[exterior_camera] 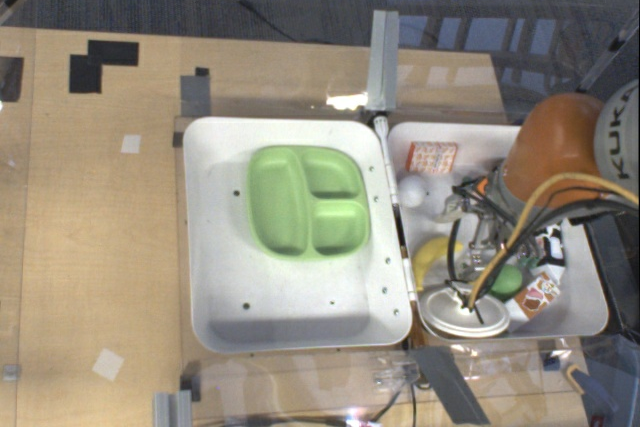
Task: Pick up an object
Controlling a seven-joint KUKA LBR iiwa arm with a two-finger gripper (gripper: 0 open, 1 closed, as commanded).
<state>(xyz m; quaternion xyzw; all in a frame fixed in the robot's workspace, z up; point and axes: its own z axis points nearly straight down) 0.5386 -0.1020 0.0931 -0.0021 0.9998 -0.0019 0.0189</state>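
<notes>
The right bin (590, 315) holds several small objects: a red-and-white packet (431, 157) at the back, a white ball (414, 190), a yellow object (432, 258), a green object (507, 280), a round metal lid or bowl (452, 315) at the front and a red-white carton (539, 296). My gripper (482, 240) hangs low over the middle of this bin, just right of the yellow object, with cables draped around it. Its fingertips are lost among the cables and clutter.
The left bin (220, 315) holds a green divided plate (305, 201). A metal post (382, 65) stands behind the wall between the bins. The orange wrist band (555, 150) and grey arm cover the right bin's back right part.
</notes>
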